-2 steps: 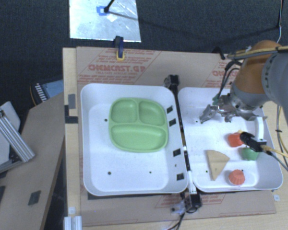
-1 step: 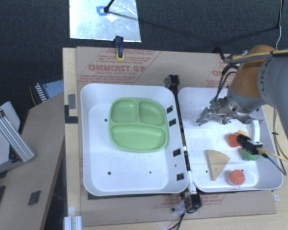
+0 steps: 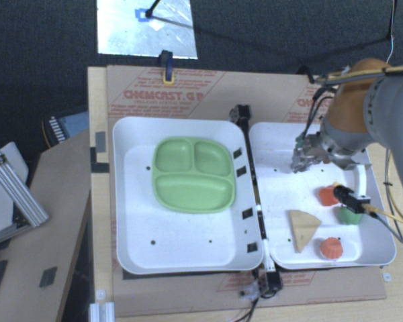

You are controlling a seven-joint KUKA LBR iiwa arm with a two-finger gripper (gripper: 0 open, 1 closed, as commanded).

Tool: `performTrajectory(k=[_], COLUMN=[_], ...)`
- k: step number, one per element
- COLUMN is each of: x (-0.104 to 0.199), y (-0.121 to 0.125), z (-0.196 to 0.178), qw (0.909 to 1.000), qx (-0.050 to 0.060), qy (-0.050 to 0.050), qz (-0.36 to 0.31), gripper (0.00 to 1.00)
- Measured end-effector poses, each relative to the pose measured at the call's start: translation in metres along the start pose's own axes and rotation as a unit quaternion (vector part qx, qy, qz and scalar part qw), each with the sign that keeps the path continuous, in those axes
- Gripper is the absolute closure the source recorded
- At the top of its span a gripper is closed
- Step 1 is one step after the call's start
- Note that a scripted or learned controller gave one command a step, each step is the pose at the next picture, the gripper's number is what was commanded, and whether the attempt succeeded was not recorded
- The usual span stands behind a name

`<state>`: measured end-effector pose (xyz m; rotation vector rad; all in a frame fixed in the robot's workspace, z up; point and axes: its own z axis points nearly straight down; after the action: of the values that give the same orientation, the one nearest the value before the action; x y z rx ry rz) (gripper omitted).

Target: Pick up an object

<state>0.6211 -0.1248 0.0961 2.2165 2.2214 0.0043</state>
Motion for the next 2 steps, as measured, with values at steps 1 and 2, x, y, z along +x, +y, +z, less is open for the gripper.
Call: performTrajectory(k=[1, 2], x=[0.005, 0.007], y=[0.012, 0.019], z=[-0.056, -0.120], qw=[1.0000, 1.0000], qx=[-0.002, -0.003], qy=[0.000, -0.001], qz=[-0.001, -0.002], gripper=[1.00, 1.00])
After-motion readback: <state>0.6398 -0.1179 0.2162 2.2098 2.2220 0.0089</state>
